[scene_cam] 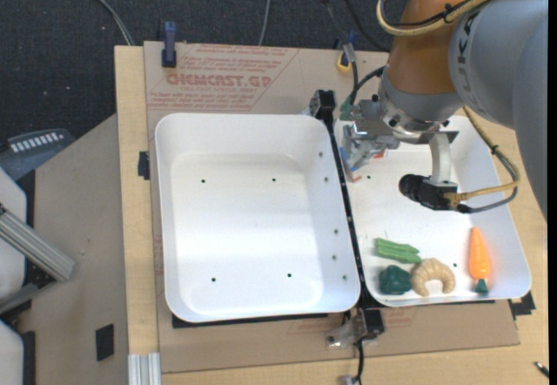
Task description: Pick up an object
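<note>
My gripper (357,155) points down at the upper left corner of the right bin (500,209), close to the wall it shares with the left bin. Several toy foods lie along the right bin's near edge, well below the gripper. They are a green pod (397,248), a dark green lump (393,280), a tan croissant (432,276) and an orange carrot (479,256). None of them touches the gripper. A small reddish spot shows just under the gripper, too small to identify.
The left bin (252,218) lies beside the right one. A black cable fitting (426,191) hangs from the arm over the right bin's middle. Behind the bins lies a printed cardboard sheet (218,77), with a blue clamp (168,42) at its far left.
</note>
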Controlling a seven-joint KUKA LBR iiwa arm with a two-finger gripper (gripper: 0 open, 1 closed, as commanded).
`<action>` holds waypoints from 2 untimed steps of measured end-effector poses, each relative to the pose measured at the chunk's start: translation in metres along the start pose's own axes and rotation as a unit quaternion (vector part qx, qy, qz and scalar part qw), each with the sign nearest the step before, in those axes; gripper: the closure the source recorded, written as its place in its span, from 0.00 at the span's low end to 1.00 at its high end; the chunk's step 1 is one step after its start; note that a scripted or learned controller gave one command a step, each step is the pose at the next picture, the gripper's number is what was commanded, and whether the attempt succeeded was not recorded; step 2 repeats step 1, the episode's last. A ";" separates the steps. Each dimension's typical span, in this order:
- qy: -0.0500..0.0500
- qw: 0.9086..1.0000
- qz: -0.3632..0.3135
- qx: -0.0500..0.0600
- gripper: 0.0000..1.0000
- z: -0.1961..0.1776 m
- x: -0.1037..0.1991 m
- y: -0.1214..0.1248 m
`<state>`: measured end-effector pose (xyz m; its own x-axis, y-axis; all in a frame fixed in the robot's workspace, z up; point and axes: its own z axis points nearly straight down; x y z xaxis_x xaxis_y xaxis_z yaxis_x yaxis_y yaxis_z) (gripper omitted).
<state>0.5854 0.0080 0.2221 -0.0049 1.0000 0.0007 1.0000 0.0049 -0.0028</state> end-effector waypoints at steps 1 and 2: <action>0.000 1.000 0.000 0.001 1.00 0.012 0.049 0.009; 0.000 1.000 0.000 0.001 1.00 0.012 0.049 0.009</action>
